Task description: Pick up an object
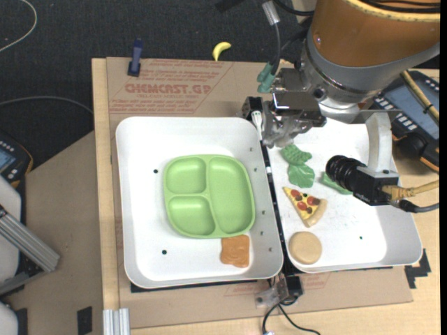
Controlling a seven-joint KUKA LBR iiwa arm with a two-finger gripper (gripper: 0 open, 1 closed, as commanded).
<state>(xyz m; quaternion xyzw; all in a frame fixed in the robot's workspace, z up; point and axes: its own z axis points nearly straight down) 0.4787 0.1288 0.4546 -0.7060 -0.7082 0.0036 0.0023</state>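
Observation:
My gripper [281, 135] hangs over the far left corner of the right bin [370, 253], close to the divider between the bins. Just in front of it lies a green leafy toy [299, 165]. Nearer the front of that bin are a pizza slice [306, 205] and a round tan biscuit [305, 248]. Another small green piece [332, 182] lies to the right of the leafy toy, partly hidden. In the left bin [140, 180] sits a green divided plate [208, 195], with an orange-brown food toy [235, 250] at its front right.
A yellow banana toy [221, 49] and a blue object [135, 58] lie beyond the bins on the cardboard sheet [167, 86]. The large arm body looms over the right bin's far side.

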